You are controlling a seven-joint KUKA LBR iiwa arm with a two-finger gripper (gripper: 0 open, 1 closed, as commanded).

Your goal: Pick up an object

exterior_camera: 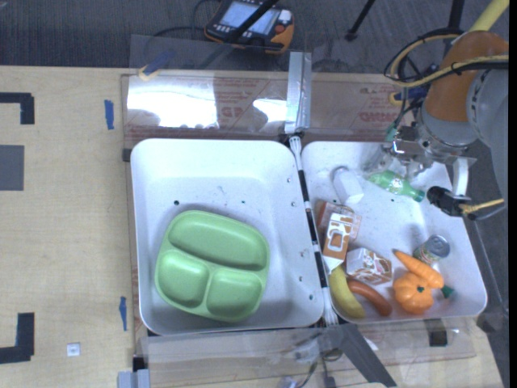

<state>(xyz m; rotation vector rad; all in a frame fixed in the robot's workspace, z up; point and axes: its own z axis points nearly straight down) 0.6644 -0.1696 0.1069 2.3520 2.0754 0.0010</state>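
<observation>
Underneath it all, a pale wooden bench (65,217), flat and matte. Carries two shallow white bins side by side, sharing a raised seam so that nothing rolls from one to the other.

Left bin (210,168): smooth moulded plastic with rounded corners. Holds one green plate (214,263), lying flat toward the near side. Soft-cornered, divided into three compartments, dull satin finish.

Right bin (376,208): same shell, but crowded, most likely as the stock to pick from.

Reaching in from the right, the grey arm (452,79) with its orange band, wrist angled down over the far corner of that bin. Ends in the gripper (401,153), poised directly over a green translucent piece (396,183). Cannot tell whether the claw is open or closed, nor whether it touches the piece at all. Judging by that position, the likely target: glossy, crinkled-looking, lying on the bin floor near the far wall.

Just beside it, a white bottle (349,186), smooth and cylindrical, on its side.

Toward the middle, a brown carton (339,229), flat-faced card, tilted against the seam. Below it, a printed packet (370,265), soft and wrinkled.

Along the near edge, piled together: a curved yellow banana (343,292), a reddish sausage (371,297), a tapered orange carrot (416,267), a round ribbed orange gourd (414,296).

Smallest, a shiny metal can (436,247), just behind the carrot.
</observation>
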